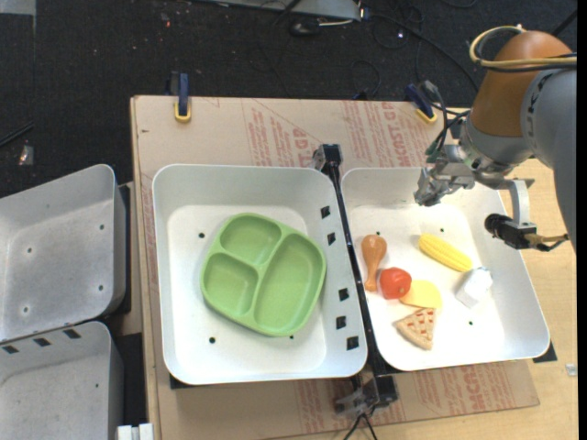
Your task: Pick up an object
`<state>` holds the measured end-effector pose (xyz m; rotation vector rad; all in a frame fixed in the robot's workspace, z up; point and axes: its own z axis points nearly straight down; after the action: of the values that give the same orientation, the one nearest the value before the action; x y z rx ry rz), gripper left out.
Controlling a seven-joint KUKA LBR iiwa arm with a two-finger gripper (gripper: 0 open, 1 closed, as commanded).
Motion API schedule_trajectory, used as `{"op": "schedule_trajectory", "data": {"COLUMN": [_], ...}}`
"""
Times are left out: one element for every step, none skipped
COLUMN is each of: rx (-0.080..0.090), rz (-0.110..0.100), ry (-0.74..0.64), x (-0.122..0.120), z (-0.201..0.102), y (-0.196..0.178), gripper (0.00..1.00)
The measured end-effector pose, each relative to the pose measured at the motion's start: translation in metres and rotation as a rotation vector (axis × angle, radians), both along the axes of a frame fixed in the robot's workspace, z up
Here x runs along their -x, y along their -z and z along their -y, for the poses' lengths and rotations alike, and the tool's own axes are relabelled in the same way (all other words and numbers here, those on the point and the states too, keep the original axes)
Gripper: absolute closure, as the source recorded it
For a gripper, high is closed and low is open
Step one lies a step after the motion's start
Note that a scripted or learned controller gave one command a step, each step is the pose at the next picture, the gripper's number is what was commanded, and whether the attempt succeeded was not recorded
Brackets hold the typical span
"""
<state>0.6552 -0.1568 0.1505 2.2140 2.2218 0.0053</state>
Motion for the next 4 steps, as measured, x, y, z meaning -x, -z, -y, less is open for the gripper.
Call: {"op": "schedule_trajectory", "data": {"rx": [0.001,0.001,-0.002,-0.002], "rz": [0.000,0.002,-0.008,-0.007], "ry": [0.004,0.001,-0.002,-0.003], "x": [0.008,0.007,0.023,0.032], "z": [0.002,0.002,-0.043,-0.089], "y": [-0.050,-0.104,-0.092,-0.085], "gripper": [1.00,1.00,1.00,1.00]}}
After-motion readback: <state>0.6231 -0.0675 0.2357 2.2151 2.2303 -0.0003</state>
